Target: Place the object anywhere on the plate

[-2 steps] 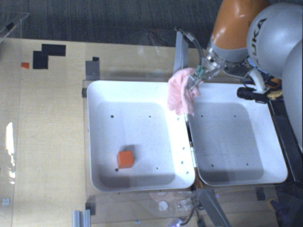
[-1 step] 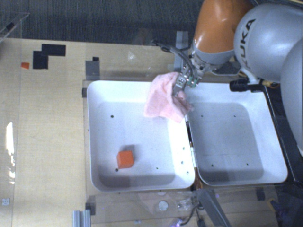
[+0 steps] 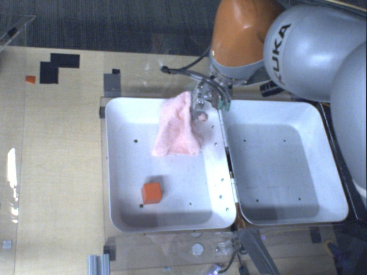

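Observation:
A pink cloth (image 3: pixel 175 128) hangs over the far part of the left bin (image 3: pixel 123 171), gathered into a peak at its top right corner. My gripper (image 3: pixel 200 103) is at that corner, over the bin's far right side, shut on the cloth's upper edge. The cloth's lower end spreads out above or on the bin floor; I cannot tell which. A small orange block (image 3: pixel 152 193) lies on the left bin's floor near the front, well apart from the gripper.
The right bin (image 3: pixel 287 171) sits beside the left one, sharing a middle wall (image 3: pixel 228 165). The arm's orange band (image 3: pixel 243 27) and grey body loom over the far right. Black markers (image 3: pixel 57 66) lie on the wooden bench at far left.

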You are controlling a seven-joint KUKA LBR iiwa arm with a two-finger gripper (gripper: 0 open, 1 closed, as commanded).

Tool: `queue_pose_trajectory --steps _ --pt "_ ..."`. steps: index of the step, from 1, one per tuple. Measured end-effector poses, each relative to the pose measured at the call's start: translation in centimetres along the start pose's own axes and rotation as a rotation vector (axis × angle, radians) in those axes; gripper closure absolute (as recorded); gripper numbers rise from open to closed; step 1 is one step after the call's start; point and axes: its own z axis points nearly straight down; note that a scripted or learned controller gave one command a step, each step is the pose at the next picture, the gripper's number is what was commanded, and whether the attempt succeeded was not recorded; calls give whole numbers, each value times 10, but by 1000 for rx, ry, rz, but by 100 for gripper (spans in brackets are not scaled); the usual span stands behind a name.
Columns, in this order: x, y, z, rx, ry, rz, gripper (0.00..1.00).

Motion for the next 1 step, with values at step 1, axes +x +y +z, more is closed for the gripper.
queue_pose_trajectory --steps 1 --pt "5 51 -10 -1 -2 -155 100"
